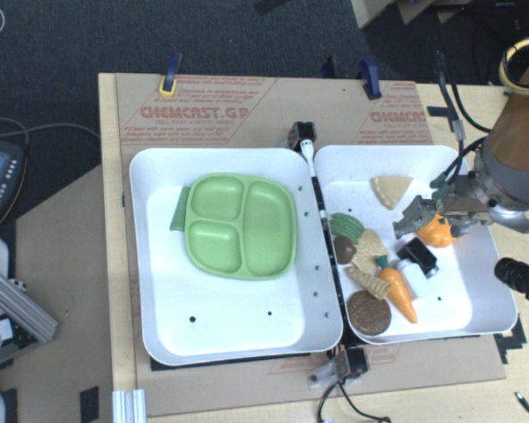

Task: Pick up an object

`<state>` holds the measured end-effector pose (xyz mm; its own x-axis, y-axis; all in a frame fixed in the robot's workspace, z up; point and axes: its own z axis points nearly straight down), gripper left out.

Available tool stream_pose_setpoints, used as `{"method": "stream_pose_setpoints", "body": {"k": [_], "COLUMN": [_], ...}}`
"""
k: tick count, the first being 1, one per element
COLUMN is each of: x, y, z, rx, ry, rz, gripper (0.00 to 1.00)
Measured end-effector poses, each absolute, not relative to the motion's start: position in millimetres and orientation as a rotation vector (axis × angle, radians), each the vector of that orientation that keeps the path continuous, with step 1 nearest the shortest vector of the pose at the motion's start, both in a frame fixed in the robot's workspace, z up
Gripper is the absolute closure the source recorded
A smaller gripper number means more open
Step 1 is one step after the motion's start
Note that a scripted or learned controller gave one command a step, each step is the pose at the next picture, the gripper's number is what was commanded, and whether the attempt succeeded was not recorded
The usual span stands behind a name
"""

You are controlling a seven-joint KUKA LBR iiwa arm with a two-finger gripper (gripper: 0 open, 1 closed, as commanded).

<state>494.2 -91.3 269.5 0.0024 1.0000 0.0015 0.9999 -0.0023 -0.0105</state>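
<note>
End effector (pixel 420 236) low over right bin (pixel 476 315), finger state impossible to tell. Orange round object (pixel 437 232) right against it, black block (pixel 418 256) just below, carrot (pixel 398 293) nearby toward lower left.

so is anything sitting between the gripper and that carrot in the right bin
Yes, partly. The gripper hangs over the right bin beside an orange fruit. A small black block lies between it and the carrot, up against the carrot's top end. The carrot's lower half is free.
</note>
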Motion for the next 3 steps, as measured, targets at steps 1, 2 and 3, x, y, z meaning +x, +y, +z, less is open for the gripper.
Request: {"method": "stream_pose_setpoints", "body": {"k": [1,2,3], "x": [496.1,498.0,489.2], "y": [-91.2,-86.4,-92.3], "z": [274.5,211.9,154.7], "rx": [-2.221,-2.217,-2.218], "ry": [-2.222,-2.216,-2.214], "rz": [-0.001,0.006,0.007], "gripper": [0.00,0.00,0.00]}}
